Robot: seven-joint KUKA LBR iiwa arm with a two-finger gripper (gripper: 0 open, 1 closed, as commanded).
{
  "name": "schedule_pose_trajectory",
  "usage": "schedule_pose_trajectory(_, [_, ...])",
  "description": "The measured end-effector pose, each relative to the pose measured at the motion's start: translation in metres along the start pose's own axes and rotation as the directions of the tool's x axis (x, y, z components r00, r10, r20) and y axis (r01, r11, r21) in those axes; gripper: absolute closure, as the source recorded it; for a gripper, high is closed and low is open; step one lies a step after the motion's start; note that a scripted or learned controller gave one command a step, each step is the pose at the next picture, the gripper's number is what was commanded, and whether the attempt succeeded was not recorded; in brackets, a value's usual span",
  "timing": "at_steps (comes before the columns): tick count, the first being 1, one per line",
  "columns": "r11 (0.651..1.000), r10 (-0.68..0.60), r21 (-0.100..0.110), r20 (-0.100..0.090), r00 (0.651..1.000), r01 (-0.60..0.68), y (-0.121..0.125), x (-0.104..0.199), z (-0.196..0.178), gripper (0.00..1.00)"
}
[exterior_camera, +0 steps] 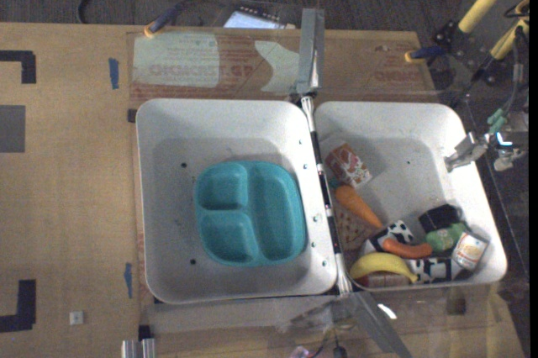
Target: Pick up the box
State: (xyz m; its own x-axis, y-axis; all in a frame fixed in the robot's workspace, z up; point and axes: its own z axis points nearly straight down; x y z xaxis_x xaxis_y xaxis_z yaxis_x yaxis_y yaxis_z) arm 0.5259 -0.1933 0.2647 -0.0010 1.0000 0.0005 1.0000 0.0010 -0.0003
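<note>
Box [348,165] lies in the right bin [403,123], near its left wall, untouched. Gripper [469,150] hangs at the bin's right edge, and whether it's open is unclear. Grabbing and lifting remain.

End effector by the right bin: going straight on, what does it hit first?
Probably the bare floor of the right bin, short of the box; the end effector seems to point leftward, depth unclear.

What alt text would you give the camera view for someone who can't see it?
Two shallow white bins sit side by side on a bench: the left bin holds a teal divided plate, and the right bin holds a small box, a carrot, a banana and other toy food. A gripper sits at the right bin's right rim.
</note>
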Motion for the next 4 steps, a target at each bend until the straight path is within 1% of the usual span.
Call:
schedule_pose_trajectory(1, [0.996,0.084,-0.003,0.001,0.996,-0.084,0.009,0.081,-0.049,0.00])
schedule_pose_trajectory(2, [0.997,0.072,0.002,0.000,0.997,-0.072,0.031,0.069,0.058,0.00])
schedule_pose_trajectory(3, [0.990,0.141,-0.020,0.004,0.990,-0.141,0.089,0.086,0.157,0.00])
schedule_pose_trajectory(4, [0.962,0.272,-0.001,0.001,0.962,-0.272,0.141,0.097,0.179,0.00])
